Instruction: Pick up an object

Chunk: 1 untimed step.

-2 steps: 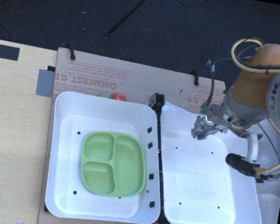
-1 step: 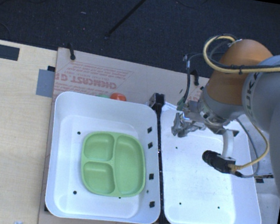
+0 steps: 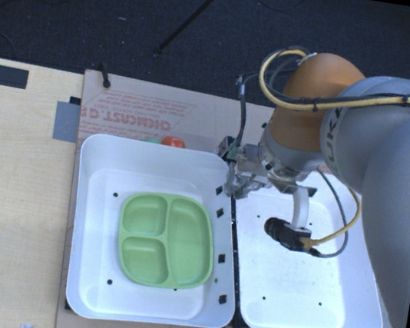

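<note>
A light green plate [image 3: 166, 240] with three compartments lies flat in the left white bin [image 3: 101, 181], a little right of its middle. My gripper [image 3: 239, 176] hangs over the ridge between the two bins, near their back edge, above and to the right of the plate. Nothing shows under it or in it. The grey arm with its orange band [image 3: 320, 81] covers the back of the right bin [image 3: 320, 311].
A small red object [image 3: 173, 142] and a bit of green [image 3: 150, 140] peek out behind the left bin's back rim. A black fitting [image 3: 287, 234] on a yellow cable hangs from the wrist over the right bin. Cardboard [image 3: 143, 114] lies under both bins.
</note>
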Tool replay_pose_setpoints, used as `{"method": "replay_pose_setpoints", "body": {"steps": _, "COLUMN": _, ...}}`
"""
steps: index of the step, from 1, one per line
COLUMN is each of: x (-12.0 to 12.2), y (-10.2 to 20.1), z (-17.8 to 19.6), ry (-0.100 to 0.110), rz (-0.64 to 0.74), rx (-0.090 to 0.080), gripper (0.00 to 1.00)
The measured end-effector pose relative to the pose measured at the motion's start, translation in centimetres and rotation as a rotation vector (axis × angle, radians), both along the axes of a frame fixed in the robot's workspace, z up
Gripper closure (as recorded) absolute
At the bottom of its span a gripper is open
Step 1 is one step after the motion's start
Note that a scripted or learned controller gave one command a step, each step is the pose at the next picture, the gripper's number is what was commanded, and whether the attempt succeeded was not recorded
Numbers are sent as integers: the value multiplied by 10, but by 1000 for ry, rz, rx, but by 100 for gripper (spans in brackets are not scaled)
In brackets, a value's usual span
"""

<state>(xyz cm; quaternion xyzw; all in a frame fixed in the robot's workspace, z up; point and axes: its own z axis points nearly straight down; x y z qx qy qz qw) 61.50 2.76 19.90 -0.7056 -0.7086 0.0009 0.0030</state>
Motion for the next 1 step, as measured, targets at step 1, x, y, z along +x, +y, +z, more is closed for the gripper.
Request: {"method": "replay_pose_setpoints", "body": {"steps": 1, "x": -3, "y": 52, "z": 13, "ry": -3, "rz": 1, "rx": -1, "gripper": 100}}
